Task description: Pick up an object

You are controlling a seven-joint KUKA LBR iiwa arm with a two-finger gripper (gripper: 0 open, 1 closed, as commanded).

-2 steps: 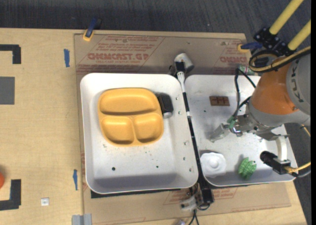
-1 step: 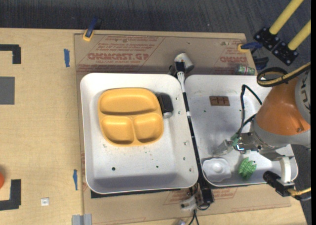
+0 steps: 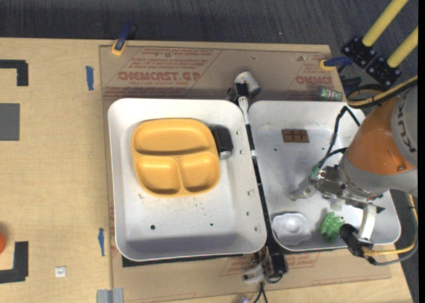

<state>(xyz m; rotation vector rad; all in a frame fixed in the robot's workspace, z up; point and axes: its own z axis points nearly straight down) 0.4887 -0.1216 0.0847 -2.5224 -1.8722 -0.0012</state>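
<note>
Camera view, jaws point(image 3: 302, 191) apart, nothing held

— Where does the camera sit?
— Fixed above the desk point(image 3: 53, 162), looking down at a slant, far enough to take in both bins: left bin point(image 3: 133, 228), right bin point(image 3: 279, 115).

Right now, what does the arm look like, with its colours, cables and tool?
The arm is grey with a wide orange band above the wrist. Below it sits a metallic wrist block, and the tool is silvery. Black cables loop beside the band.
</note>
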